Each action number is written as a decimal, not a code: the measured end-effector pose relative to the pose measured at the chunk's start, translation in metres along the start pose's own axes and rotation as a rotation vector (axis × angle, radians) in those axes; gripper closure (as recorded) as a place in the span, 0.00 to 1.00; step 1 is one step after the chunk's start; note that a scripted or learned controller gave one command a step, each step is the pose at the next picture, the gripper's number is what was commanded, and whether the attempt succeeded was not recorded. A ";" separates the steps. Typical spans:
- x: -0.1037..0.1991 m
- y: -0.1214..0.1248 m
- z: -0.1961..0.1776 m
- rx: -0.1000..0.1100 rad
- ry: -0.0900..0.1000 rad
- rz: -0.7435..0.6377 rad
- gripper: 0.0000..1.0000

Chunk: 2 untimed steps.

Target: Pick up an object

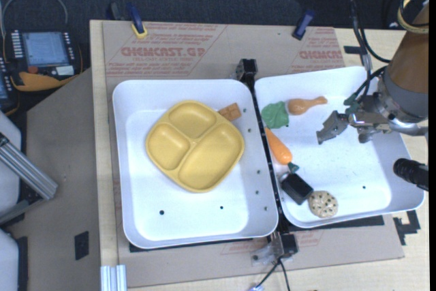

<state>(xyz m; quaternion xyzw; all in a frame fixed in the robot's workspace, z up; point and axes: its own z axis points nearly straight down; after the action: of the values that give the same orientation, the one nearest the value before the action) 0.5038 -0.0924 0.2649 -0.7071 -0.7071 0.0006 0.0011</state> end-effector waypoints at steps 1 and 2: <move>0.000 0.001 -0.001 -0.002 0.000 0.000 0.00; -0.009 0.002 0.045 -0.001 0.000 0.001 0.00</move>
<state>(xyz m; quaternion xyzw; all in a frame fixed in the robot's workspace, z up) 0.5055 -0.1013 0.2197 -0.7075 -0.7067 0.0003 0.0007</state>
